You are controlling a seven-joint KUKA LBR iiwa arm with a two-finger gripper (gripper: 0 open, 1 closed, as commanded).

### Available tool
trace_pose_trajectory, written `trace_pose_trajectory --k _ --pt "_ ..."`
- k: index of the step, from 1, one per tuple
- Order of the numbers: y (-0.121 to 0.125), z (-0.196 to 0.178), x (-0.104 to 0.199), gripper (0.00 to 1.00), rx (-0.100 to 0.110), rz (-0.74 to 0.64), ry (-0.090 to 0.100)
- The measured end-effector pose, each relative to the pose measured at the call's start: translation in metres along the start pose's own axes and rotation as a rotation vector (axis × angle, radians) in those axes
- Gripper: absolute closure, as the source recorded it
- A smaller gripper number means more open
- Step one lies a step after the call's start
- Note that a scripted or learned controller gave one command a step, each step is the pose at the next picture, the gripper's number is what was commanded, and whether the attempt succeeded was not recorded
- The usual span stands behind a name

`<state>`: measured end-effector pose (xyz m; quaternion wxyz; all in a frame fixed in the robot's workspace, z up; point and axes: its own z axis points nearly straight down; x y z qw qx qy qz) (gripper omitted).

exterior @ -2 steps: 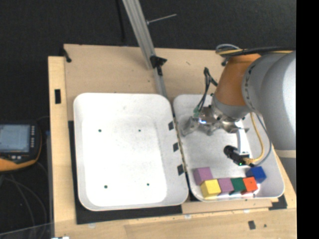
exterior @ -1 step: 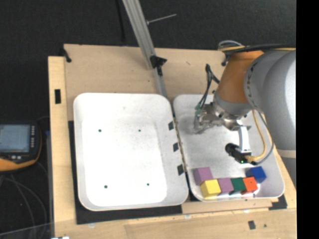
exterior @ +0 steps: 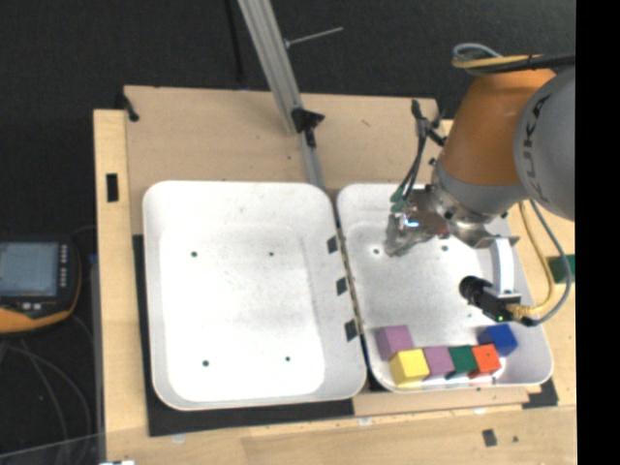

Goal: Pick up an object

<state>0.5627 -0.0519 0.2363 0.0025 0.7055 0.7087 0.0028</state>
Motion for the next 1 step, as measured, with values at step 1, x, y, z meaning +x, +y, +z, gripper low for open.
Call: trace_pose_trajectory --k 1 --pt "-0.0221 0.0413 0.0947 1.0 0.011 -0.005 0.002"
